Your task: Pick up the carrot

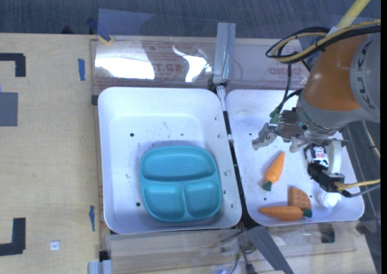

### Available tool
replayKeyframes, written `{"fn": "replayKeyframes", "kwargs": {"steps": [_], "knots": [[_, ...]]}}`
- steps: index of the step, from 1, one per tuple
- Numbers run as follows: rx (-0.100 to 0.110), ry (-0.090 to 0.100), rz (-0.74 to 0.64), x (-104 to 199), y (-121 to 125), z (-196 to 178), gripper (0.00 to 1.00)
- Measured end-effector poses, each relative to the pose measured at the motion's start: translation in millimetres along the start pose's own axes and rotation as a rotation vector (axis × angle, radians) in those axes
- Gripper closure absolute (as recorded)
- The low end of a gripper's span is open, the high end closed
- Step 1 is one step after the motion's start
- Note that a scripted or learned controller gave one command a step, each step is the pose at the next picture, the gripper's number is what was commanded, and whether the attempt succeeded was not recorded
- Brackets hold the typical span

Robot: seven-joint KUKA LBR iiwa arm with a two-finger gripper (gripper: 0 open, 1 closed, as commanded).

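The tool hangs over the right bin, fingers spread wide and holding nothing. An upright carrot lies just at its 6 o'clock. A second carrot lies flat at the bin's 6 o'clock edge, touching a waffle-like toy.

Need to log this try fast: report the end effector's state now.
End effector: over the right bin, above the upper carrot; nothing seen held; open or closed cannot be told.
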State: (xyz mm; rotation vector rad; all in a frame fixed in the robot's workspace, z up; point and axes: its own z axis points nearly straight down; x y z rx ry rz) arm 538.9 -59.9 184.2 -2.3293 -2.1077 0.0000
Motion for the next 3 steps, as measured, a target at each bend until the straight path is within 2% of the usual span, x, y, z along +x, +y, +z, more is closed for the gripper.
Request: {"fn": "replayKeyframes", "kwargs": {"steps": [1, 2, 3], "knots": [[0.004, 0.001, 0.025, -5.0, -16.1, 0.2, 0.00], [-0.005, -0.001, -0.067, -71.5, -2.6, 97.0, 0.00], [-0.005, 0.001, 0.122, -30.6, -26.7, -2.4, 0.00]]}}
